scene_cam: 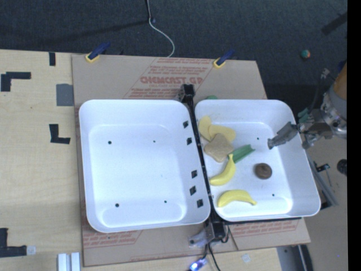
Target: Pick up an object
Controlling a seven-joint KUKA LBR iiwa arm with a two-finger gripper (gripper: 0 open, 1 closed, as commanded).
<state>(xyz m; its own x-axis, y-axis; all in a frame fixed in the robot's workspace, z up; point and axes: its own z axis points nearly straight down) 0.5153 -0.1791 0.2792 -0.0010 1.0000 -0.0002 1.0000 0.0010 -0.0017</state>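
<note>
Since gripper (280,135) hangs over right bin's (299,208) right rim, your nearest target is brown round object (263,170), just below-left of fingertips (no long axis). Finger spread: cannot tell. Bananas (236,197) lie farther left.

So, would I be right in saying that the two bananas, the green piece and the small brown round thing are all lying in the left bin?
Not quite: they lie in the right bin, not the left. The camera view shows both bananas, the green piece and the small brown round thing there.
</note>
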